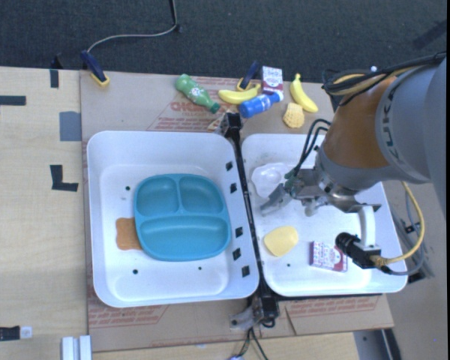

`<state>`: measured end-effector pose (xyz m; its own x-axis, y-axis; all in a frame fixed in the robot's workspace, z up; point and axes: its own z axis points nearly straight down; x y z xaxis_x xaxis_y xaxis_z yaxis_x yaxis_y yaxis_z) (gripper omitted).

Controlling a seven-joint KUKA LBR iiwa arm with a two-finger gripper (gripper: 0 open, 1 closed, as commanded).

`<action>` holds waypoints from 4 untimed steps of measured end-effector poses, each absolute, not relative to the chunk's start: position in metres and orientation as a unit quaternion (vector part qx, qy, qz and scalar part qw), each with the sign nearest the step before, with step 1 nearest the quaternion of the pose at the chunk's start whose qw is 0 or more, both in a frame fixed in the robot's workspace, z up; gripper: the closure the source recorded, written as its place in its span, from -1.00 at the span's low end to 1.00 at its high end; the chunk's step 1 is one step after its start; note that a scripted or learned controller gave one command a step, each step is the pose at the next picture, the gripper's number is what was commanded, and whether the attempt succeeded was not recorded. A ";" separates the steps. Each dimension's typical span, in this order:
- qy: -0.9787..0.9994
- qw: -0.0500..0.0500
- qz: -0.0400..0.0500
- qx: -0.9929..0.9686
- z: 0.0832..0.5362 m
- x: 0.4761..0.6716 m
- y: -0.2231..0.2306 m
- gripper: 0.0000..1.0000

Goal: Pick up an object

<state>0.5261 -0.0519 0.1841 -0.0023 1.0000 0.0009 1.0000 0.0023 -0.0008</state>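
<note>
Three items in right bin (pixel 390 276): spread, empty claw (pixel 274 199) beside clear cup (pixel 268 175) may knock it aside rather than grip it.

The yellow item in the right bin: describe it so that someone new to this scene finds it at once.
Start at the right white bin, the one under the grey and orange arm. Near its front left corner lies a pale yellow, rounded lump, just below the hand. The small red and white carton to its right is boxy and printed; the lump is plain and soft-edged.
</note>
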 end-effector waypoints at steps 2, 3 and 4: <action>-0.708 -0.003 -0.001 -0.706 0.086 0.601 -0.094 -1.00; -0.707 -0.002 -0.001 -0.707 0.086 0.523 -0.096 -1.00; -0.707 -0.001 0.000 -0.707 0.123 0.587 -0.112 -1.00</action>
